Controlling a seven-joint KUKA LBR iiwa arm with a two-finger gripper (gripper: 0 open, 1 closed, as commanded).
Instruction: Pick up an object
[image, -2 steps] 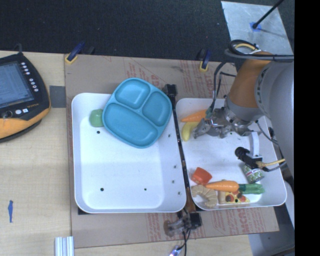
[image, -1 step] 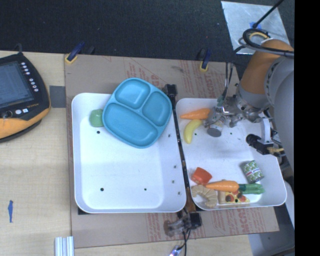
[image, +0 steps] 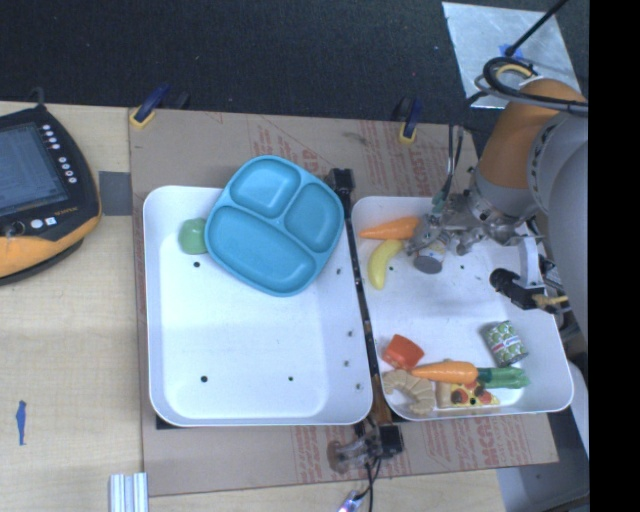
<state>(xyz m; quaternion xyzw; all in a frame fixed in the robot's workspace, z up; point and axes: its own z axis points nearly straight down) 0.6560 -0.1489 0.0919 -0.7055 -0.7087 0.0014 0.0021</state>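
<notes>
reaching in from the right, pincer (image: 432, 250) low (right bin (image: 470, 300)) beside banana (image: 382, 263).

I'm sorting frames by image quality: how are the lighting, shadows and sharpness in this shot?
Camera view: lighting is even and soft, white bins bright but not blown out; faint shadows under the blue plate and gripper; small toys like the carrot look slightly soft; the gripper's finger detail is too blurred to read.

Your arm (image: 520, 140) reaches in from the right, wrist bent down; the hand (image: 432, 252) hangs low, its grip seemingly unclear.
</notes>
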